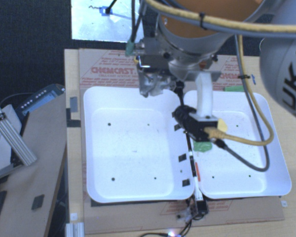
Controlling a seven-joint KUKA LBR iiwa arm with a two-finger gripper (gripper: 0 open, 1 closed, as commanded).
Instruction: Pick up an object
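Claw hangs over the far rim of the left bin; cannot tell how wide it stands. Small green object lies in the right bin, near the shared edge, apart from the claw.

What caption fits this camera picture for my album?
Arm above two white bins; a green thing lies in the right one.

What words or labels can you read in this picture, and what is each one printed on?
"CHEMCAST": red letters on the brown sheet, upper left.
"UK": dark letters on the grey arm, cut off at the picture's edge.
The smaller red print on the sheet and its repeat at upper right are too blurred to read.
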